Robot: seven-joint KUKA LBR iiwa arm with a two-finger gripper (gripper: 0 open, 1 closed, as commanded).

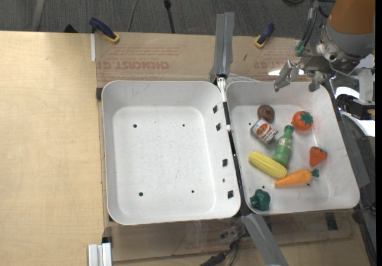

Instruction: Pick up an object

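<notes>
The right bin (348, 190) holds several toy foods: a brown round piece (266, 112), a tomato (302, 120), a small can (264, 132), a green bottle (284, 147), a corn cob (267, 164), a strawberry (317, 155), a carrot (294, 178) and a dark green vegetable (260, 200). My gripper (297, 83) hangs over the bin's far rim, above and behind the tomato. Its two fingers stand spread apart, open, with nothing between them.
The left bin (108, 139) lies beside the right one, joined at a grey divider bar (224, 44). Cardboard (155, 59) lies behind the bins, held by two clamps (104, 30). The wooden bench (48, 139) stretches to the left.
</notes>
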